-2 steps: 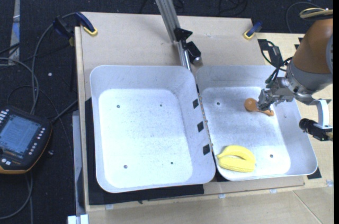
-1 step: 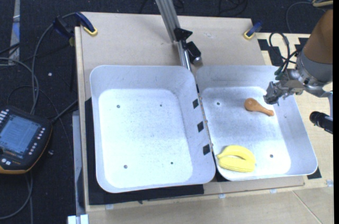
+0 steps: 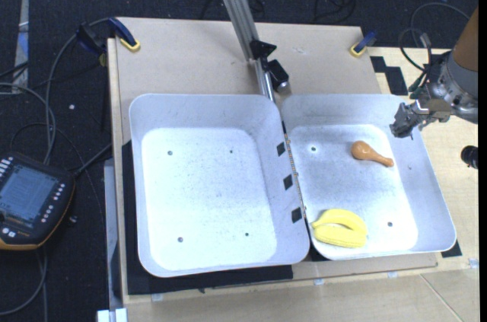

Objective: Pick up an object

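Yellow banana is being seen lying at the near edge of the right bin, close to the divide between the 2 bins. An orange, pear-shaped toy is being shown farther back in the same bin, well apart from the banana, its narrow end pointing right. The left bin is being seen beside it, their rims touching. The gripper is being held above the right bin's far right rim, near the toy but apart from it, and nothing is being gripped; whether it is spread or closed cannot be told. A handheld controller is being seen on the floor at left.
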Action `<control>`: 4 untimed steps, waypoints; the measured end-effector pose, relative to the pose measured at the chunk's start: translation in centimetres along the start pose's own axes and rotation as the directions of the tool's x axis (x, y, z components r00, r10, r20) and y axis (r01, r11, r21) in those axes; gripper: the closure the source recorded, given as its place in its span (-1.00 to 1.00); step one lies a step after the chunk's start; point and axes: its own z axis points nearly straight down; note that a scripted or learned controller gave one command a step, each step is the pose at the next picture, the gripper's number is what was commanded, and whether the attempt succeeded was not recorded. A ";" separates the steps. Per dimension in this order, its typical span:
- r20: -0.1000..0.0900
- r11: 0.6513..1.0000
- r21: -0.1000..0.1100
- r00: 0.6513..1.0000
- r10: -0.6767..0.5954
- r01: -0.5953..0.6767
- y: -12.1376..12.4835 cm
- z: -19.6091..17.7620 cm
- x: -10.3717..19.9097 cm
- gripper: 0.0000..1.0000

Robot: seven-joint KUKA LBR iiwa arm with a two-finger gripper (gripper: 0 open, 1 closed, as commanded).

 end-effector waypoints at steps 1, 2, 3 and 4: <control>-0.002 1.000 0.005 1.000 -0.005 0.005 0.1 0.8 5.9 1.00; -0.002 1.000 0.005 1.000 -0.004 0.004 0.9 1.7 11.6 1.00; -0.002 1.000 0.005 1.000 -0.004 0.004 1.5 2.5 16.6 1.00; -0.002 1.000 0.005 1.000 -0.004 0.004 1.7 2.8 21.5 1.00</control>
